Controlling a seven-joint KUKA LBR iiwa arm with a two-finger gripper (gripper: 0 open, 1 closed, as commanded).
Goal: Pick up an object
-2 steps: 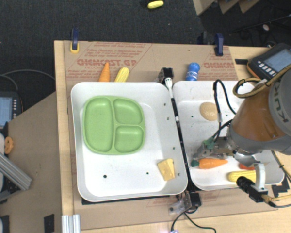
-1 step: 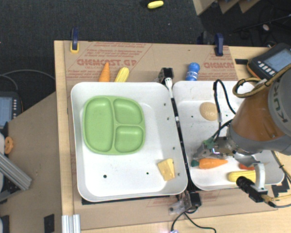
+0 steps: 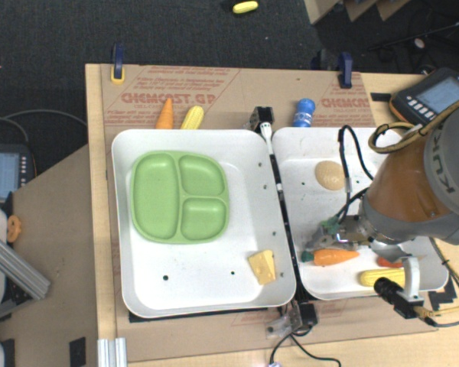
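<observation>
A wooden counter (image 3: 99, 205) carries two shallow white bins side by side. The left bin (image 3: 130, 281) holds a green divided plate (image 3: 180, 197) toward its far side and a yellow cheese wedge (image 3: 263, 266) near its front right corner. Over the right bin (image 3: 310, 147) leans the grey KUKA arm (image 3: 436, 182), orange band above the wrist, its claw (image 3: 344, 234) low above the bin floor; whether the claw is released or clenched cannot be told. Just in front of the claw lies a toy carrot (image 3: 335, 257), with a yellow banana-like piece (image 3: 379, 278) to its right. A tan, round, bread-like item (image 3: 330, 175) sits toward the bin's far side. Beyond the bins rest a second carrot (image 3: 164, 114), a corn cob (image 3: 192, 117) and a blue bottle (image 3: 304, 113).
</observation>
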